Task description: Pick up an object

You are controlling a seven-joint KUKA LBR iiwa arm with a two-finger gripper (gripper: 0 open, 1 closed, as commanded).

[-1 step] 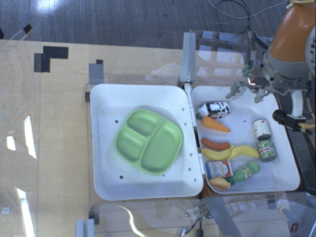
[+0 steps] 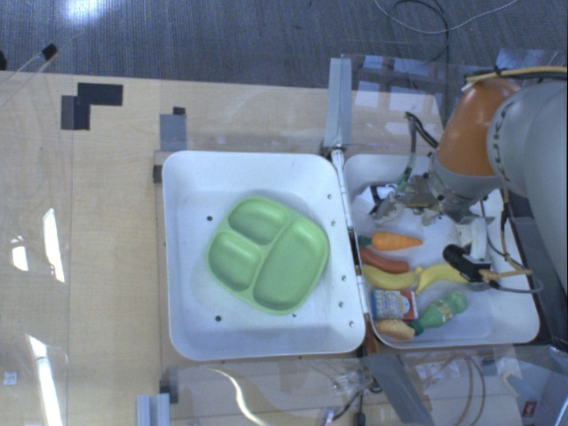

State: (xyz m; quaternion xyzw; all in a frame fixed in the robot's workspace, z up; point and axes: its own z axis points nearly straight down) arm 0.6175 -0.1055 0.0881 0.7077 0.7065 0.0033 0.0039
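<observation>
Your gripper (image 2: 388, 201) sits low over the right bin's (image 2: 524, 327) far-left part; can't tell its grip state. Just nearer it: carrot (image 2: 396, 240), red sausage (image 2: 384, 261), banana (image 2: 417, 279), green bottle (image 2: 441, 311). Left bin (image 2: 182, 327) holds a green divided plate (image 2: 268, 254).

In the right bin (image 2: 524, 325), an orange carrot (image 2: 396, 240) lies flat above a red sausage (image 2: 384, 261), a yellow banana (image 2: 417, 278) and a green bottle (image 2: 441, 311).
</observation>
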